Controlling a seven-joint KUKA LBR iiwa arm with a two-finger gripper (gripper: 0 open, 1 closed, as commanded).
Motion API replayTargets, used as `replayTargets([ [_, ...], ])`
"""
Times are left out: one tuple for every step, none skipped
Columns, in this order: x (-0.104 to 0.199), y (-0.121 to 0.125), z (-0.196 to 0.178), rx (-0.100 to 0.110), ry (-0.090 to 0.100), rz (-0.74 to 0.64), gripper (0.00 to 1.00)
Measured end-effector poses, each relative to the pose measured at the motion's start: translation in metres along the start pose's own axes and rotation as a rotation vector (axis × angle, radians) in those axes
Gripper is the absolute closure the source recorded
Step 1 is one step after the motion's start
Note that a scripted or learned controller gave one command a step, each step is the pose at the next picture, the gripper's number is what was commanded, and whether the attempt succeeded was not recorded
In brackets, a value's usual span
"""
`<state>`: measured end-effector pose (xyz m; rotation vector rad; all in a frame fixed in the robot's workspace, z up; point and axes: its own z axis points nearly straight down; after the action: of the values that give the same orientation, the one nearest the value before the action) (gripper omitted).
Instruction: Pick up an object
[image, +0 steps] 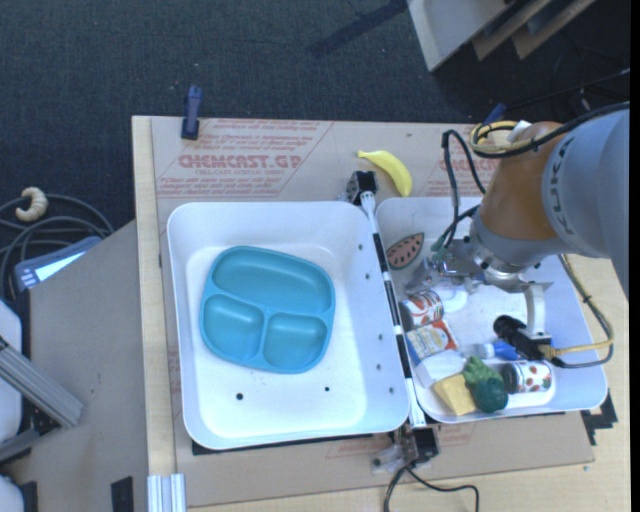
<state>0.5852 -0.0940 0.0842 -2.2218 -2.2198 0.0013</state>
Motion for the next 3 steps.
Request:
replayTargets([
  [0.0, 0.001, -0.011, -0.005, -0.001, 0.001, 1.0],
  [0.031, -0.031, -0.101, -0.002, 0.0, -0.001, 1.0],
  [0.03, -0.031, -0.1, -0.002, 0.0, -0.001, 0.0],
])
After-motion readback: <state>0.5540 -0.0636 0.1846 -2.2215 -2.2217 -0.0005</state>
